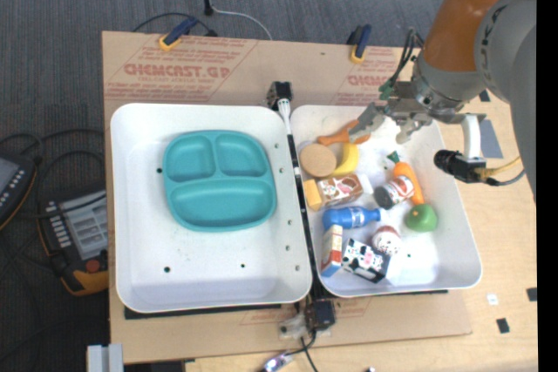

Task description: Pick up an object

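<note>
Gripper (389, 125) being held spread wide over the far end of the right bin (462, 261), with nothing between its fingers.

The two fingers are being shown well apart, one tip near an orange carrot-like piece (336, 136) and the other above bare white floor; whether either tip is touching anything cannot be told. The objects are being seen clustered just below and to the left of the gripper: a yellow banana (349, 158) beside a tan round piece (317, 159), an orange bottle (404, 184), a green fruit (422, 219), a blue bottle (351, 216) and a cow-patterned carton (365, 260) nearest the camera. A teal divided tray (219, 180) is being seen in the left bin (139, 274), well apart from the gripper.
</note>
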